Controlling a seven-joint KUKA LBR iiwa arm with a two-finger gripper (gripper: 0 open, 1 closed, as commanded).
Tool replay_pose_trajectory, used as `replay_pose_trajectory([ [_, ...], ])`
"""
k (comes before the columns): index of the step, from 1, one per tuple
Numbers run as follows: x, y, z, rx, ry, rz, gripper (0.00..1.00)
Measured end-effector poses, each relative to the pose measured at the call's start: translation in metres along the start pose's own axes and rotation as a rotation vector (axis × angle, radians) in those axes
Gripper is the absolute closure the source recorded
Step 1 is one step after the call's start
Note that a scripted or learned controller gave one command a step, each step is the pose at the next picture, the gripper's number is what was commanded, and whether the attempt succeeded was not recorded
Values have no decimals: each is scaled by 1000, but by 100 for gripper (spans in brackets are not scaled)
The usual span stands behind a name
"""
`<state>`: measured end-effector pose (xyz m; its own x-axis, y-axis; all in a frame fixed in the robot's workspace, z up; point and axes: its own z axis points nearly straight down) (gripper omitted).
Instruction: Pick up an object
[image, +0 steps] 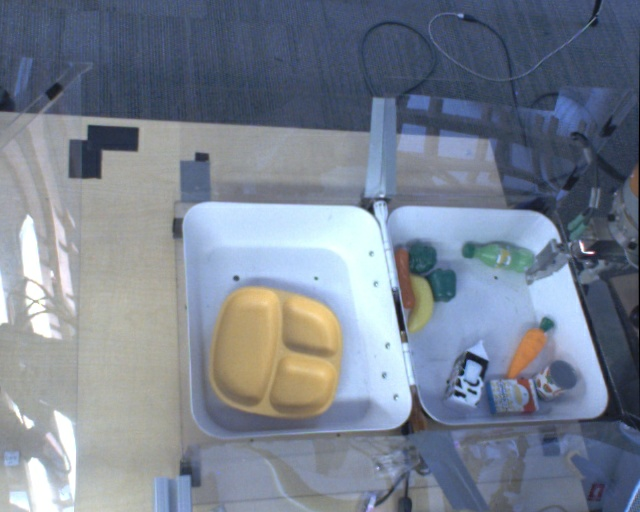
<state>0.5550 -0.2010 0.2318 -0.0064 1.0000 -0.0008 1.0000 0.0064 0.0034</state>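
Lowest in the right bin (590, 405), at about five o'clock, a small carton (466, 377), a printed packet (511, 396) and a can (552, 379) huddle against the near wall, with a toy carrot (530, 346) leaning just above. A green bottle (499, 257) lies at twelve o'clock, probably the easiest pick, since the gripper (548, 262) sits just beside its base at two o'clock; whether it is open I cannot tell. The yellow tray (276, 351) has the left bin (200, 300) to itself.

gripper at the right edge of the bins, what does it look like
The gripper shows as a small grey metal piece with slim pale fingers, at the right bin's far right rim. Behind it sit dark brackets and thin black cables; a sliver of orange marks the arm at the frame edge.
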Motion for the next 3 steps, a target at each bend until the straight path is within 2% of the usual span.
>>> replay_pose_trajectory([
  [1, -2, -47, 136, -4, 1, 65, 0],
  [2, -2, -44, 125, -8, 0, 63, 100],
  [3, 32, 6, 18, -3, -2, 58, 100],
])
